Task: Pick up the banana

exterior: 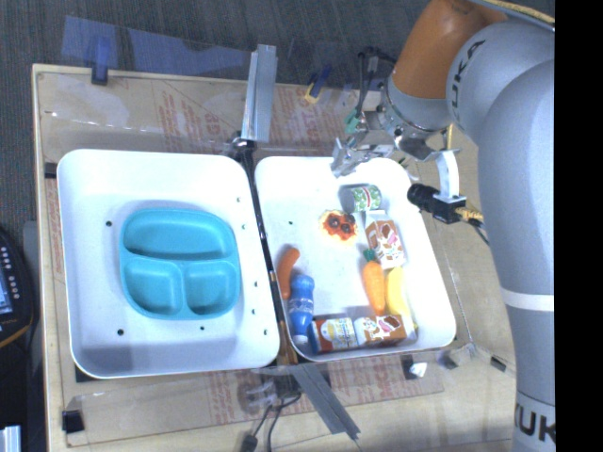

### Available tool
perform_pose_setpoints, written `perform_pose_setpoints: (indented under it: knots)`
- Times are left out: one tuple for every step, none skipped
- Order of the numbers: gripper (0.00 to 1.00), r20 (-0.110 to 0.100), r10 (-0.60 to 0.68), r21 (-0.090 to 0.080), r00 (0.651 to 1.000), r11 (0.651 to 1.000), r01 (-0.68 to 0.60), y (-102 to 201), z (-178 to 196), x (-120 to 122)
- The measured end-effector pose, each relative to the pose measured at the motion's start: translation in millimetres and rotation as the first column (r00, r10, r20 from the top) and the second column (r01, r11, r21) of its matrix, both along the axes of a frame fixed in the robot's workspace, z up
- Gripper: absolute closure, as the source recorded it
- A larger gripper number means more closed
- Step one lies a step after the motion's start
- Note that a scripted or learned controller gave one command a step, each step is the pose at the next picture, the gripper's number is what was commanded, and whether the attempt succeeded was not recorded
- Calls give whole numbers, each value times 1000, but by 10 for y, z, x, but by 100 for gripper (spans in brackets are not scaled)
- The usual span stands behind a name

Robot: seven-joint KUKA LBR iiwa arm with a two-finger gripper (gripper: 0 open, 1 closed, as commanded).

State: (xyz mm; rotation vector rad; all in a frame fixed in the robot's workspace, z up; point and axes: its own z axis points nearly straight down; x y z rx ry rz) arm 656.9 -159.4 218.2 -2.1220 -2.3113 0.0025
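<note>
The banana (398, 294) is a short yellow piece lying at the right side of the right bin (283, 191), right beside an orange carrot (375, 285). My gripper (347, 158) hangs over the bin's far edge, well above and behind the banana, with nothing visible between its fingers. A small green can (362, 197) lies just below the gripper.
The right bin also holds a small carton (384, 240), an orange flower-like toy (337, 223), a blue bottle (301, 305), a red-orange sausage (286, 266) and a juice box (363, 330) along the near wall. A blue divided tray (180, 261) lies in the left bin (85, 186).
</note>
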Motion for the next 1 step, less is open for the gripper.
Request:
perform_pose_setpoints:
  knots:
    - [100, -3, 19, 1, 1000, 1000, -19, 52, -13, -4]
